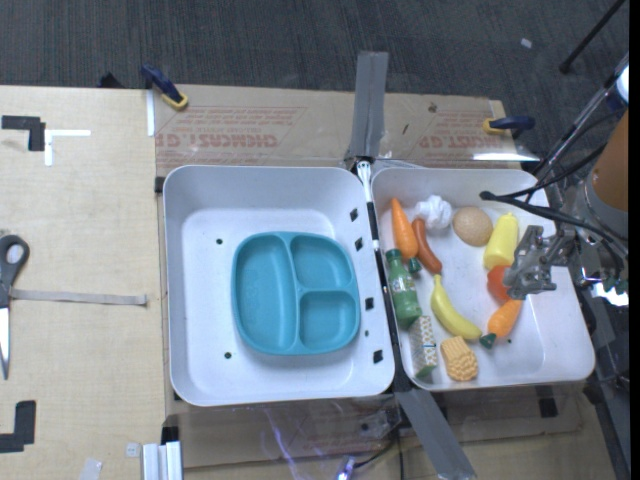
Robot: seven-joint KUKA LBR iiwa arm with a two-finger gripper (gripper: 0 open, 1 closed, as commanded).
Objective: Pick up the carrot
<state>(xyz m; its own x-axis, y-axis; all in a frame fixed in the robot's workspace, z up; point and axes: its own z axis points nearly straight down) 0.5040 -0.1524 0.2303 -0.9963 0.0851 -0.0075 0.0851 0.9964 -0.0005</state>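
by the right bin's (560,368) right wall, the gripper (523,280), state unclear, hangs just above the carrot (503,319), which slants toward the front edge

My bench (70,368) is pale wood and bears the left bin (185,298), my landmark. Beyond the bin lies brown cardboard (250,128), held by a blue-and-yellow clamp (165,86). Beyond that, dark grey carpet (300,18) covers the floor. Left of the bin, scissors (8,288) lie beside black tape marks (25,130). Grey tape (371,103) runs from the bin's far right corner.
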